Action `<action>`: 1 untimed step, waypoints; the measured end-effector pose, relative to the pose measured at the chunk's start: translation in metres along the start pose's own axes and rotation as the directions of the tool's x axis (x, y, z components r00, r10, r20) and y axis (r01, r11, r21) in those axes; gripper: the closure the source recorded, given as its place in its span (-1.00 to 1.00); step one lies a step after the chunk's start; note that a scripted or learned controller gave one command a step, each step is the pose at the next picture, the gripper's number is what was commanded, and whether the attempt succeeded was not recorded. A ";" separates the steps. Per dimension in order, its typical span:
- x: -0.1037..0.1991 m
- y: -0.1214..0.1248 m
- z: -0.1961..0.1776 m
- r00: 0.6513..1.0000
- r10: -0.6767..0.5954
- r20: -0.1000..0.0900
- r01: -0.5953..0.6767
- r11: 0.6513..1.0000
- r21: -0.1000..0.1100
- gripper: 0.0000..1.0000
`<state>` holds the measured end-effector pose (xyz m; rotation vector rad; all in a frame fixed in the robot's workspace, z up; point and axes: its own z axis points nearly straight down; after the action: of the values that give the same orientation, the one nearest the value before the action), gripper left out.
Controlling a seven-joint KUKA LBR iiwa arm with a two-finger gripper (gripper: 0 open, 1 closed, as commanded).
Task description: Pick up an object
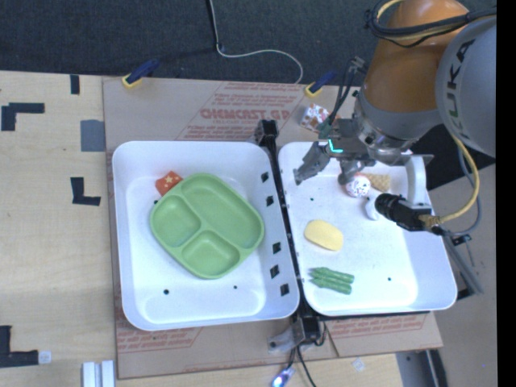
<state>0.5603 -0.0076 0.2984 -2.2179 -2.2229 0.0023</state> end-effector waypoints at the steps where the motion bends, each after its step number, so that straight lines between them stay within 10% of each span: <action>1: 0.084 -0.025 -0.054 1.000 -0.010 -0.004 0.010 1.000 -0.006 -1.00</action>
<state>0.5353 0.0767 0.3525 -2.2075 -2.2352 -0.0082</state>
